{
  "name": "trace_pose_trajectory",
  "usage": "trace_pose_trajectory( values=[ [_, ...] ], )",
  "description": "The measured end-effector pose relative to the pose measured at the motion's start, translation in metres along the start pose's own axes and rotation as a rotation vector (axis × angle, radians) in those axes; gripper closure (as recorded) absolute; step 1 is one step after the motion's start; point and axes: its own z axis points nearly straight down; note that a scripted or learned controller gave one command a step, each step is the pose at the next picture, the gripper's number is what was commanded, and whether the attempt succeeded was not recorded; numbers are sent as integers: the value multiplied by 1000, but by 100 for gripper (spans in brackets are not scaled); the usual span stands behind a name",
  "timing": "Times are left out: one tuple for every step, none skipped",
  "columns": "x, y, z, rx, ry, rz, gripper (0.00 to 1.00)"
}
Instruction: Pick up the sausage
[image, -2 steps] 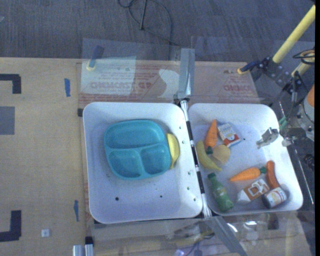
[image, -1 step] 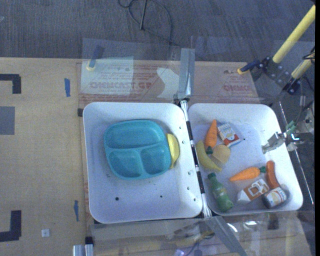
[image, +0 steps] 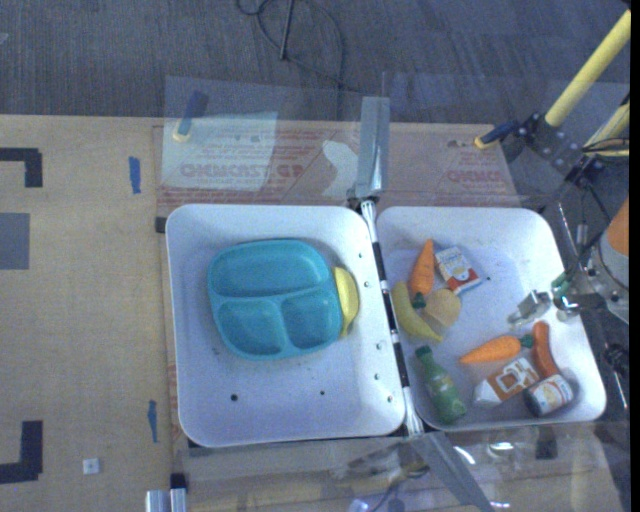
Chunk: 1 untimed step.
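I take the orange-and-white carton (image: 514, 379) in the right bin (image: 500, 222) as my marker. The sausage (image: 543, 348), a short reddish piece, lies just beyond the carton's far right corner. It runs roughly away from the carton, and its near end is close to the carton's top edge. A carrot (image: 492, 350) lies just beyond the carton on the other side, with its green top right beside the sausage, perhaps touching it. A can (image: 550, 395) sits against the carton's right side, on the near side of the sausage.

My gripper (image: 531, 305) hangs beyond the carton, past the sausage's far end and apart from it. Nothing is in its grasp. I cannot tell from this slant whether it is spread or pressed together.

I judge this to be the approach: the pick itself is not yet made. The next move calls for shifting a little toward the carton until I am over the sausage's middle. I should then turn so my grip crosses its narrow width, and go down. The carrot top is the crowding risk; I could catch it along with the sausage.
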Motion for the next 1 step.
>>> trace_pose_trajectory(
  values=[
    [5, -16, 49, -6, 6, -53, 0]
  ],
)
